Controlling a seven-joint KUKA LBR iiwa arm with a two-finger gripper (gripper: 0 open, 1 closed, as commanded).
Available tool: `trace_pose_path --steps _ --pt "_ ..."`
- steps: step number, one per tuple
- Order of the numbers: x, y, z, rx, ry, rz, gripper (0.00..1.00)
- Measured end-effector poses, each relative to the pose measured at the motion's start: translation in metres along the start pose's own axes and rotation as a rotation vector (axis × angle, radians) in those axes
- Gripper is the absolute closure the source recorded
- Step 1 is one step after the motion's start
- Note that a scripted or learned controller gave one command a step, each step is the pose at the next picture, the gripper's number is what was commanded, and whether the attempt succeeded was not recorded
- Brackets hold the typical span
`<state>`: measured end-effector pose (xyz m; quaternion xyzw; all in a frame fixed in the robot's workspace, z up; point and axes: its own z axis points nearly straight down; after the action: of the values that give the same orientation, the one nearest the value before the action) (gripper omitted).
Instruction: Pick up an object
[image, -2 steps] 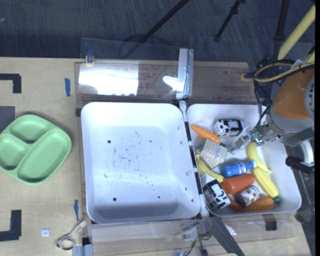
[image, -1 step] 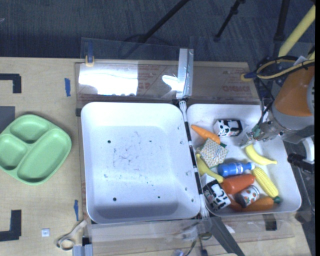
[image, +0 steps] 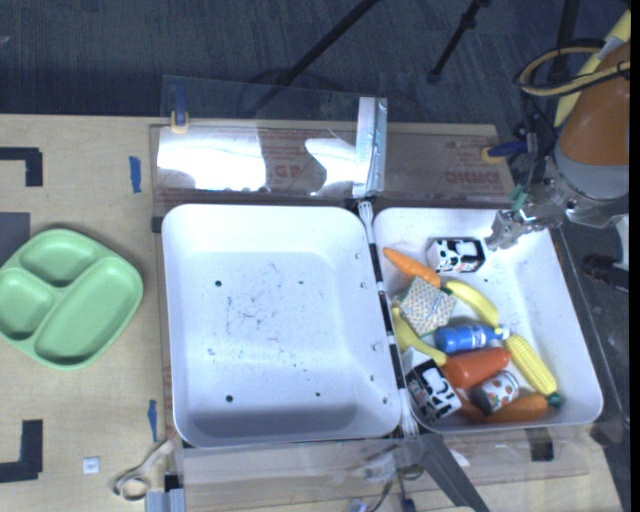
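The right bin (image: 565, 300) holds a pile of toys. An orange carrot (image: 410, 265) lies beside a black-and-white cow-patterned piece (image: 457, 255). Below them are a yellow banana (image: 472, 298), a checkered waffle (image: 425, 305), a blue bottle (image: 465, 338), a corn cob (image: 530, 365), a red-orange piece (image: 478, 367) and a black-and-white cup (image: 432, 388). My gripper (image: 505, 228) hangs over the bin's far right corner, just right of the cow-patterned piece and apart from it. Nothing shows in its grasp.
The left bin (image: 270, 320) sits beside the right one. A green divided plate (image: 65, 297) lies on the wooden bench at far left. A clear panel (image: 270, 150) stands behind the bins. A tan loop (image: 135, 480) lies at the front left.
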<state>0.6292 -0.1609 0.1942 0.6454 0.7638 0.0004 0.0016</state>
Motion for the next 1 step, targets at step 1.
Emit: trace_pose_path --steps 1 --pt "0.0002 0.0 0.0001 0.0 0.0 0.0 0.0"
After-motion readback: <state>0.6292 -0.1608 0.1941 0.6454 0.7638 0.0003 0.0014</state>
